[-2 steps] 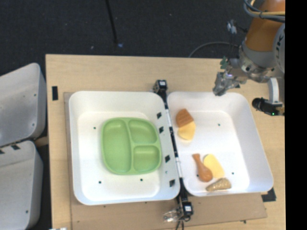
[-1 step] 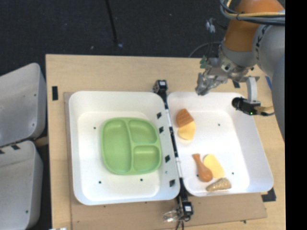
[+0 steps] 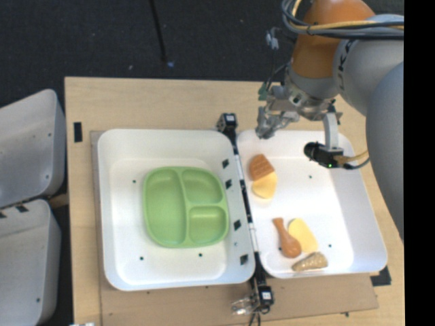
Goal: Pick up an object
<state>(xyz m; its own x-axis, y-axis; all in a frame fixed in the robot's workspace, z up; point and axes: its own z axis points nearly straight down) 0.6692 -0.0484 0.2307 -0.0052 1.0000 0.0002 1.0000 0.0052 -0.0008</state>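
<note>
Camera view. Nearest the camera, at the near edge of the right bin (image 3: 353,202), lies a tan cone-like piece (image 3: 310,262); just behind it, touching or nearly so, are an orange drumstick-shaped piece (image 3: 286,238) and a yellow piece (image 3: 303,234). Farther back in that bin, close to the wall it shares with the left bin (image 3: 115,182), a brown-and-yellow piece (image 3: 262,176) rests on the floor. The left bin holds one green tray (image 3: 185,206) with three compartments, lying flat near its middle.

The gripper (image 3: 266,129) hangs over the far left corner of the right bin, just behind the brown-and-yellow piece and apart from it. Whether its jaws are spread or closed cannot be told; nothing is seen between them.

Progress: judged from this layout, no object has been lifted; every candidate rests in a bin. The whole pick remains: descend, close, raise. The brown-and-yellow piece is the nearest likely target.

Count: two bins; one tray; four small pieces in the right bin; one gripper.
</note>
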